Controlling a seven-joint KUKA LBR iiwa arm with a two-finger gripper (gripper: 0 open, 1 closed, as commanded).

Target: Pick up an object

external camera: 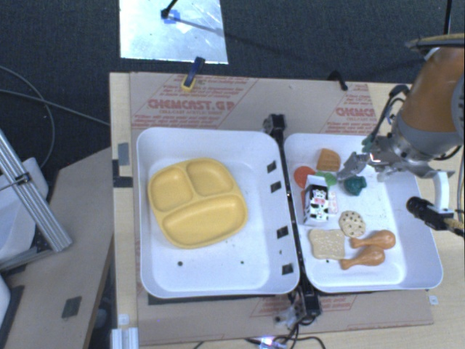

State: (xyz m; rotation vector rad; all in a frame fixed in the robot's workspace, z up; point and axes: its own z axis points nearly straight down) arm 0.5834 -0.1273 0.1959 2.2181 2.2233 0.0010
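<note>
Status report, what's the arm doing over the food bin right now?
Gripper low over right bin, by the green toy. Nothing seen between fingers. Toast, cookie, drumsticks lie nearby. Yellow tray in left bin.

A yellow divided plate (196,201) lies in the left white bin (211,282).

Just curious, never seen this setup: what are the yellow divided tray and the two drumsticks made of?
The yellow tray looks like moulded plastic: smooth, one colour, soft sheen. The drumsticks seem to be toy plastic food, glossy and evenly orange-brown, though I can't be sure.
</note>
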